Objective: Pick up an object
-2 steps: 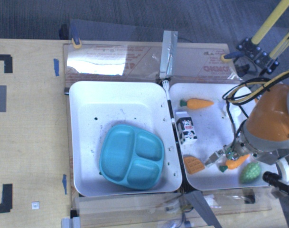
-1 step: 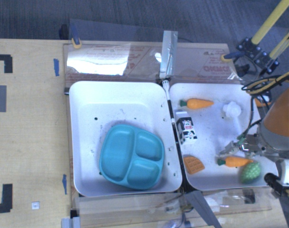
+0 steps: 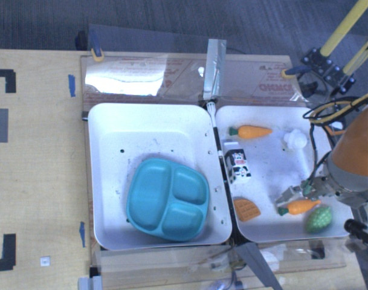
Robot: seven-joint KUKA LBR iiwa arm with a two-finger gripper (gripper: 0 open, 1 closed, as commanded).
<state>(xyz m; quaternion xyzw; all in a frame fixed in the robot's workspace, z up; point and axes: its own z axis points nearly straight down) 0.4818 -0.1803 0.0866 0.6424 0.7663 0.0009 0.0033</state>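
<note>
Claw low in the right bin, beside a toy carrot

The claw [image 3: 294, 193] hung just beside the near carrot [image 3: 301, 207], which lay by a green ball [image 3: 318, 219] in the right bin [image 3: 265, 168]; whether its fingers were spread I could not tell. Orange with a green tip, small, the carrot looked light, hard and slick, best gripped across its thick middle.

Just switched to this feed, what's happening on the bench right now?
The arm has its gripper low in the right bin, beside a small carrot and a green ball. Nothing looks lifted. Another carrot, a cow toy and a cookie lie nearby. The left bin holds a blue divided plate.
</note>
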